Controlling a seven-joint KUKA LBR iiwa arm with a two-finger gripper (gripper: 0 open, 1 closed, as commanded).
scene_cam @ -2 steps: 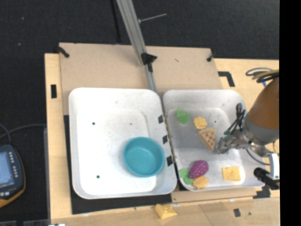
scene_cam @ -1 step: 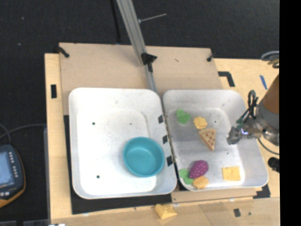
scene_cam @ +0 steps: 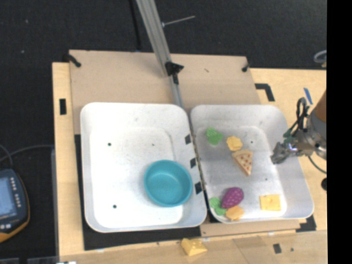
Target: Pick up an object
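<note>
I saw the gripper point(scene_cam: 279, 153) over the right bin's point(scene_cam: 294, 194) right side (finger state unclear), apart from the pizza slice point(scene_cam: 243, 161).

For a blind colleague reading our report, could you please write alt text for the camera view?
Two white bins sit side by side: the left bin holds a blue bowl, the right bin small toy foods, among them a pizza slice and purple grapes. The end effector reaches over the right bin's right edge.

Glossy plastic bowl point(scene_cam: 168, 182), matt white bins point(scene_cam: 99, 147)
</note>
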